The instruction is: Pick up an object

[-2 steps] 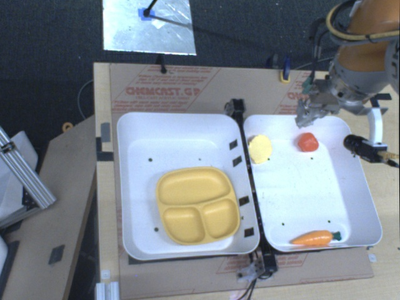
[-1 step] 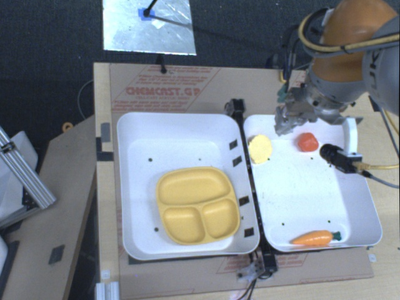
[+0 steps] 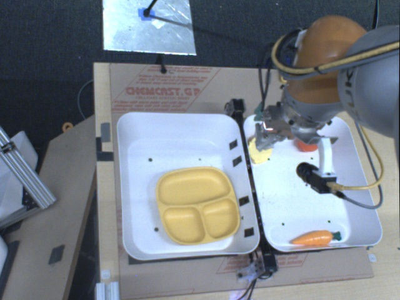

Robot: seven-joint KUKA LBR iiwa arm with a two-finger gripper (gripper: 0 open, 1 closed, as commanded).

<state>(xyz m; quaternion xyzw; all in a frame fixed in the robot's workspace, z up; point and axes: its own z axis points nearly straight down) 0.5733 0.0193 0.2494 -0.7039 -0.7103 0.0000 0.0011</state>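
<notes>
2 bins on counter | fingers low over right bin, state: can't tell | yellow obj just under fingers, by bin's left wall | red-orange obj right of fingers, partly hid by arm | carrot at bin's near edge | yellow divided plate in left bin

we read red block lettering, "chemcast gp", printed on the flat brown paper-faced sheet lying on the bench behind the two white bins. more rows of smaller red print sit above and below that word, but they are too small and blurred for us to read.
</notes>
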